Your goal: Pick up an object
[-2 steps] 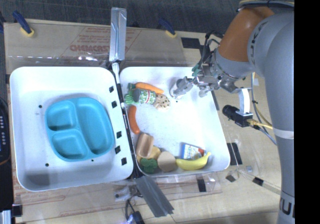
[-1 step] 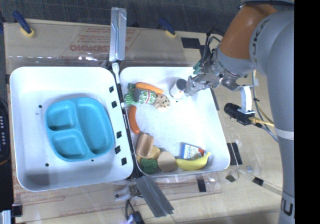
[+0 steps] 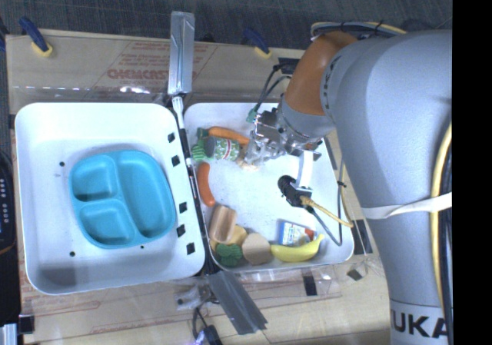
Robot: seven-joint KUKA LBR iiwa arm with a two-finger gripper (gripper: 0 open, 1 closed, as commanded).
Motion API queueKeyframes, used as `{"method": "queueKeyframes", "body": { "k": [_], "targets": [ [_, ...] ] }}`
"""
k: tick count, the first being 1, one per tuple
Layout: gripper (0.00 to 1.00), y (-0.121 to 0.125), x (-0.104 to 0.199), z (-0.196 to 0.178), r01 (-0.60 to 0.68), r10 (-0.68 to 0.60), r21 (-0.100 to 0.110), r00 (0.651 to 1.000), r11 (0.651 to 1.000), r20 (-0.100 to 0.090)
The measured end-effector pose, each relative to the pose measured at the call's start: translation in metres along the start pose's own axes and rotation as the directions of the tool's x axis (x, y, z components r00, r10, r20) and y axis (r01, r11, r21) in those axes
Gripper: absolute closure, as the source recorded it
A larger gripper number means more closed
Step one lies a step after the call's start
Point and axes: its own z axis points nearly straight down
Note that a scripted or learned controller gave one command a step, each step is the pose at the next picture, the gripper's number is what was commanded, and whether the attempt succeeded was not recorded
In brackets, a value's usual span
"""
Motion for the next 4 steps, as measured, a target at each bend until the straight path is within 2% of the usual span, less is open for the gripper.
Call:
{"method": "queueKeyframes", "body": {
  "k": [1,2,3,4],
  "targets": [
    [1.00,-0.035,0.042,-0.086,0.083,-0.083,-0.013,0.997,0.996,-0.001],
    [1.00,0.017,0.045,-0.009,0.124,-0.124,-0.011,0.992,0.992,0.001],
    [1.00,0.030,0.028,0.017,-0.321,0.321,-0.007,0.947,0.947,-0.002],
    [1.00,0.008,-0.005,-0.061,-0.182,0.182,-0.012,0.983,0.983,-0.002]
  ]
}}
